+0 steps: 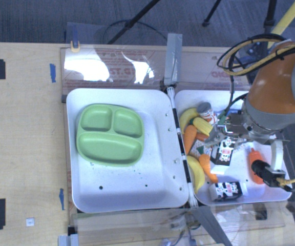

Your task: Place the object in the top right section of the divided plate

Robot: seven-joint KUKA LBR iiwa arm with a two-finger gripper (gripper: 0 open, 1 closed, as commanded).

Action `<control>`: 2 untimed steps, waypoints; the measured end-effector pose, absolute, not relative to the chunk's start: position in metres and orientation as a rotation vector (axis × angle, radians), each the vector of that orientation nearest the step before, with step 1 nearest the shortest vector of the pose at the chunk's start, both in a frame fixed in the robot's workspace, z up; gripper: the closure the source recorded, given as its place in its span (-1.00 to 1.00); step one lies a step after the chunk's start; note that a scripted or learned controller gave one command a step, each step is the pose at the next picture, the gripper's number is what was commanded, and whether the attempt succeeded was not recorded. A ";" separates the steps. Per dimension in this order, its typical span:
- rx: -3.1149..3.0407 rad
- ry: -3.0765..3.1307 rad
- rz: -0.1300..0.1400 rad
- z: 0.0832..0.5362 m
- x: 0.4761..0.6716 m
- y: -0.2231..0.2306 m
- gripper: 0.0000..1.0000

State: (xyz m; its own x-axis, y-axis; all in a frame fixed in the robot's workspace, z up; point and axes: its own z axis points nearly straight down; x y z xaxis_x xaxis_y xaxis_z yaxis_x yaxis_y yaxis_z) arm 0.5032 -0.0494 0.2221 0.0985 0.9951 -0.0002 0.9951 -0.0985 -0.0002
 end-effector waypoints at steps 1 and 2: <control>-2.080 -2.358 -0.001 0.185 0.557 0.013 1.00; -1.963 -2.454 0.001 0.185 0.660 0.079 1.00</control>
State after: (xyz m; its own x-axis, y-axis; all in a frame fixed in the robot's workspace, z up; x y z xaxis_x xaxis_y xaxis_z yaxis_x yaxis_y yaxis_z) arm 0.6604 0.0787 0.1847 -0.2193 0.9757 -0.0009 0.9757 0.2193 0.0003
